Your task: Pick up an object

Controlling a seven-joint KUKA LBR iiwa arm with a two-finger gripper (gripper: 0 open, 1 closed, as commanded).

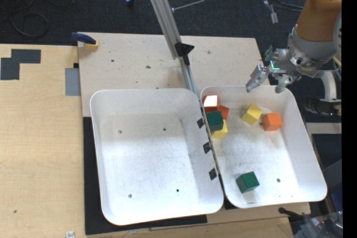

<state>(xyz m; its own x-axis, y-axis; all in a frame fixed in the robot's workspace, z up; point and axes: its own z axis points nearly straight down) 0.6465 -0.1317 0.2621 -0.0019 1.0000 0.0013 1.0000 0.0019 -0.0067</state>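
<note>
While the two-finger gripper point(269, 80) is hovering open and empty, you are lowering toward seven o'clock, centring over the yellow cube point(251, 114).

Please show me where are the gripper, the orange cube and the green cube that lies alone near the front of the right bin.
gripper point(269, 82): camera view, midway between its fingertips.
orange cube point(271, 121): camera view, its top face.
green cube point(247, 181): camera view, its top face.
</note>
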